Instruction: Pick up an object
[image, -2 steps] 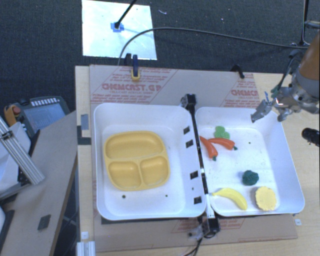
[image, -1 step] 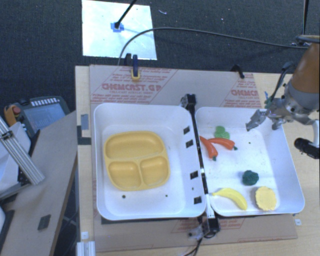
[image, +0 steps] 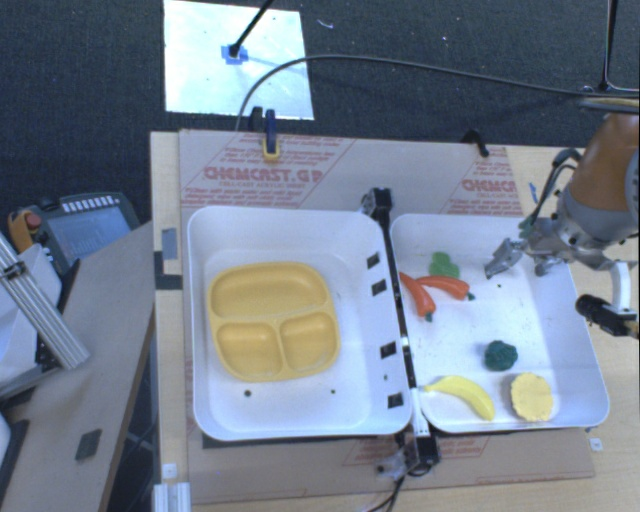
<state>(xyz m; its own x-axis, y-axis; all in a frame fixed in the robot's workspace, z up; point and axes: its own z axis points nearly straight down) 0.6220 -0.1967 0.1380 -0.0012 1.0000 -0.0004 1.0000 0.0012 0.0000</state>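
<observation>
Tool (image: 503, 262) hangs over right bin (image: 570, 330) near its far edge, fingers spread, nothing between them. Carrot (image: 416, 293), chili (image: 446, 286), greens (image: 443, 264) lie just beside it; broccoli (image: 501, 354), banana (image: 462, 393), yellow slice (image: 532, 397) toward worktop's near edge.

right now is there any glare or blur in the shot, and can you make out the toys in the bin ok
In the camera view, the foil-like sheet at the top glares bright; the arm's orange band and gripper look slightly soft; both white bins are evenly lit with faint shadows; the banana, broccoli and carrots read clearly, while the green piece behind them is small and vague.
</observation>
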